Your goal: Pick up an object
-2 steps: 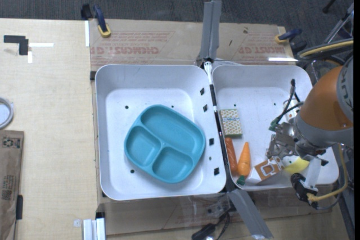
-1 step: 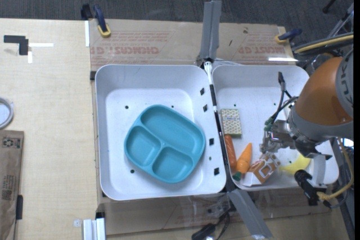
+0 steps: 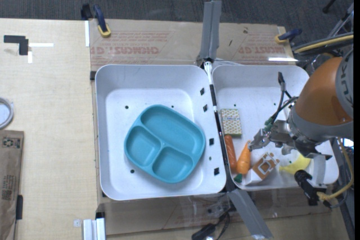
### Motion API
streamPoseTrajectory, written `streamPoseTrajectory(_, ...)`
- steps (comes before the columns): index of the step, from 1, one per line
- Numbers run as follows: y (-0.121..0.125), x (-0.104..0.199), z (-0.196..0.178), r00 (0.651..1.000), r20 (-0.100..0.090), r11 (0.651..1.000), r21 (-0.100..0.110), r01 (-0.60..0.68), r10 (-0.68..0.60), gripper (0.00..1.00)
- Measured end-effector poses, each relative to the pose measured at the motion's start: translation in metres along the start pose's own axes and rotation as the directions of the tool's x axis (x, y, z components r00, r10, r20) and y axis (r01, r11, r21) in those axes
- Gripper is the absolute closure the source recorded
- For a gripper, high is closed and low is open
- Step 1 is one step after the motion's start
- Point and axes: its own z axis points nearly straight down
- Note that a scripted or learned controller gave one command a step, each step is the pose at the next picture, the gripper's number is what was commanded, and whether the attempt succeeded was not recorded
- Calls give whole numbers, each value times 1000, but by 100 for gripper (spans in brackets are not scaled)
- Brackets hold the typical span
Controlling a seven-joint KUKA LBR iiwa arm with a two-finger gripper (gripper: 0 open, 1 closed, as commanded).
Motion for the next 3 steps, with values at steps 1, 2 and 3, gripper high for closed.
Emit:
streamPoseTrajectory(1,-1,8,35,1000,0,1000,0,16,-16,0)
streamPoseTrajectory(2,-9,56,-65,1000,2,1000,1,10,-10,0)
streamPoseTrajectory(3,-8,55,-69,1000,5,1000,9,12,-12,100)
